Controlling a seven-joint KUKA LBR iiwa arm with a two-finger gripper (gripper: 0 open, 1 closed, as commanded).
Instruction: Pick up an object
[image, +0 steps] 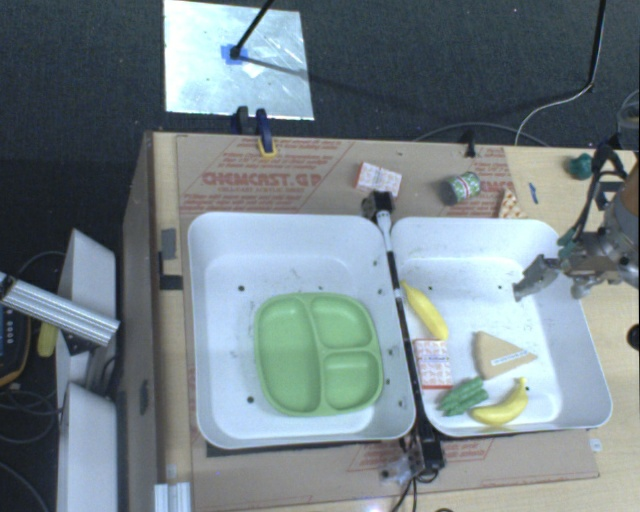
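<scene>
Nothing picked yet: your gripper (548, 274) hangs above the right bin (585, 345), can't tell finger state. Cheese wedge (500, 353) and bananas untouched.

The right bin (560, 300) contains five candidate objects. A yellow banana (426, 311) lies diagonally near the left wall. A small red-and-white packet (432, 362) lies flat just below it. A tan wedge (499, 353), possibly a cheese slice, lies toward the middle. A green leafy item (462, 396) touches a second, curved banana (503, 404) by the front wall.
</scene>
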